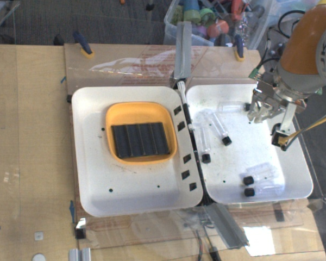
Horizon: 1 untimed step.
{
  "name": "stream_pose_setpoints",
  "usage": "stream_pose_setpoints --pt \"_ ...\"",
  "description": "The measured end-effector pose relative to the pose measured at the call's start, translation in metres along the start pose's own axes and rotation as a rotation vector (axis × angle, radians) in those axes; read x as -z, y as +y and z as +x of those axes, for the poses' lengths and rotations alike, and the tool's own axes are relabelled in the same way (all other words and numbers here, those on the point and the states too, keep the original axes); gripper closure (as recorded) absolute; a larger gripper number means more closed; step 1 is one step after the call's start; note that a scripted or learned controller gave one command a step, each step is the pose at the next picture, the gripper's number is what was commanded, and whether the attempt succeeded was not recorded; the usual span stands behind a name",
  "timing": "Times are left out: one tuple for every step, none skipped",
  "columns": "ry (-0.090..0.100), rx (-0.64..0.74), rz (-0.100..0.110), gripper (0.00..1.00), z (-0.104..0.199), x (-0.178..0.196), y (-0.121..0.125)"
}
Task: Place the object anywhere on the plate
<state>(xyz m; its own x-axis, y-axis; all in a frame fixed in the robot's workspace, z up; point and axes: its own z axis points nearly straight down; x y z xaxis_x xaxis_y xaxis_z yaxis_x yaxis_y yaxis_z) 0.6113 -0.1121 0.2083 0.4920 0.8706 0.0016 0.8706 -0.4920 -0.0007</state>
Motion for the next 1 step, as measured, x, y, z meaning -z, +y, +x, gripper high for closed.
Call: stream_pose_setpoints --pt "-0.002 0.225 -0.002 1.00 -0.0018 0.0153 0.0607"
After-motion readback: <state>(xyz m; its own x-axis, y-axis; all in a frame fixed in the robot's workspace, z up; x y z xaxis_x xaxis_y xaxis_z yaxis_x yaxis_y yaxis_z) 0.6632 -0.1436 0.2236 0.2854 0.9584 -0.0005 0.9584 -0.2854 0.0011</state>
